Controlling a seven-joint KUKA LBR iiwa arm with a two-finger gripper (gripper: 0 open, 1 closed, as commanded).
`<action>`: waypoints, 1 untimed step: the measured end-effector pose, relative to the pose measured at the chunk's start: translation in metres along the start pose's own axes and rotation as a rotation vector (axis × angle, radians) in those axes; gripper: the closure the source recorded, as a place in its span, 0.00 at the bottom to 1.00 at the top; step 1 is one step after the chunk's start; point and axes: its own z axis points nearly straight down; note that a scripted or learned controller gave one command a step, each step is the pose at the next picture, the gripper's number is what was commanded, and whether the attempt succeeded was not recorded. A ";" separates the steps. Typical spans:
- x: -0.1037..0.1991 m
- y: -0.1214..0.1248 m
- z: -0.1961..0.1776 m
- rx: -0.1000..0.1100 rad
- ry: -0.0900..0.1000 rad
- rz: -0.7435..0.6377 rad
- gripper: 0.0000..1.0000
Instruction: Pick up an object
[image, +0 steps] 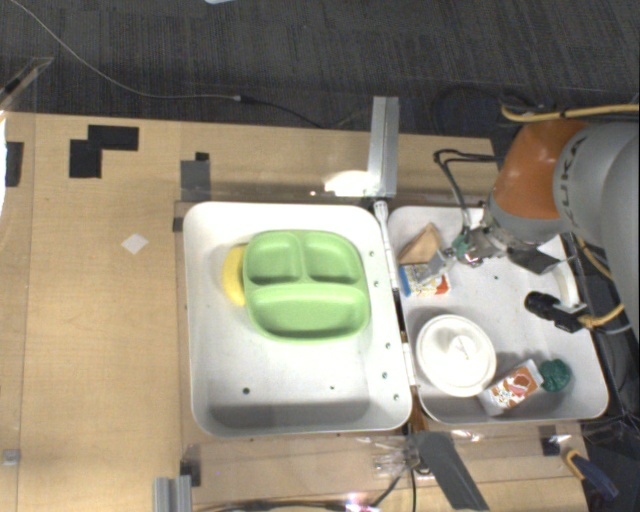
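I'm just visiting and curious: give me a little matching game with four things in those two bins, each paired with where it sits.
Things:
1. green divided tray
2. yellow object
3. white round lid
4. brown paper piece

Places:
A. right bin, far end, near the gripper
B. left bin, tucked under the tray's left edge
C. right bin, near half
D. left bin, middle

Pairs: 1-D, 2-B, 3-C, 4-A

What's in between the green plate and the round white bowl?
In the camera view, the rims of the two white bins run side by side between the green divided plate and the round white bowl. No loose object sits there.
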 end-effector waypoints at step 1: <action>-0.010 0.041 0.005 0.021 0.010 -0.083 0.00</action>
